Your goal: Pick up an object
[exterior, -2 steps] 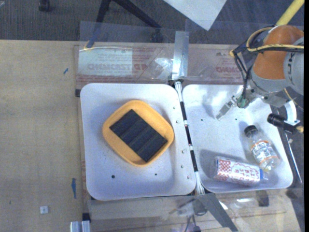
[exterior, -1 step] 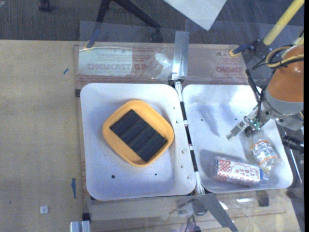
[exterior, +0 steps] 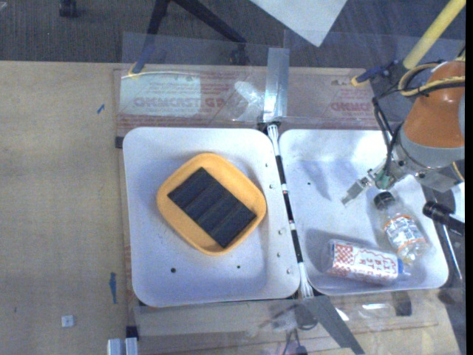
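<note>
At the near edge of the right bin lies a red-and-white checked packet, on its side and running roughly left to right, close to the bin's front wall. Just beyond it, toward the right wall, a small clear plastic bottle with a printed label lies tilted, its dark cap pointing up and away toward the middle of the bin. The packet and the bottle sit near each other; whether they touch cannot be told.

In the left bin rests a yellow-orange tray-like thing with rounded corners, turned at a slant, with a dark ribbed panel set into its top. It sits near the middle of that bin, apart from every wall.

Farther back in the right bin, the gripper hangs low over the bin floor, just above and left of the bottle's cap. Its fingers point leftward and downward; nothing shows between them, and how far apart they stand cannot be told. The grey arm with its orange band rises to the right.

Beyond the bins, the wooden worktop carries a clear plastic sheet with red lettering, and on the dark floor past it stand a chair base and a white sheet.
</note>
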`<state>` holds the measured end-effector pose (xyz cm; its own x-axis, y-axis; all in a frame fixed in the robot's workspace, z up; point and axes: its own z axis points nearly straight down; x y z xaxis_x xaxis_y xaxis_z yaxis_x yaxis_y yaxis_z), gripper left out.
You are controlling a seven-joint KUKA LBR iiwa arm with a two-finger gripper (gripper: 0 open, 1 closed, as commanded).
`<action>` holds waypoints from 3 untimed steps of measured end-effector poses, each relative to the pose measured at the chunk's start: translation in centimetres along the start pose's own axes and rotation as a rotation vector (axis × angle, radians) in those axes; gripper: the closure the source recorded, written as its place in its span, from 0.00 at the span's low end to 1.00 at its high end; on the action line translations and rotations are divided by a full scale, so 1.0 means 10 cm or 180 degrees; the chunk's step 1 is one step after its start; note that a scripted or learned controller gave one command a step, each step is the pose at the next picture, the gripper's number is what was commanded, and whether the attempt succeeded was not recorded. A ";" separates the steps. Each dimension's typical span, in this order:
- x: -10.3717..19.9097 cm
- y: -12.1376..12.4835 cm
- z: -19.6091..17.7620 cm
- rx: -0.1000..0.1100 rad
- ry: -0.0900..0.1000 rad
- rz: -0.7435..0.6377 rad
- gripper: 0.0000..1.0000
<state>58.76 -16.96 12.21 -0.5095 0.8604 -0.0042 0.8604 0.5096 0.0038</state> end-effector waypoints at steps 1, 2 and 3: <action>-0.12 -0.53 0.03 -0.0005 0.0006 0.0383 0.00; -0.10 -0.86 0.33 -0.0017 -0.0004 0.0324 0.00; 0.75 -0.48 0.32 -0.0027 -0.0019 -0.0036 0.00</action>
<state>50.84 -12.95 8.96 -0.5192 0.8546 -0.0103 0.8545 0.5193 0.0122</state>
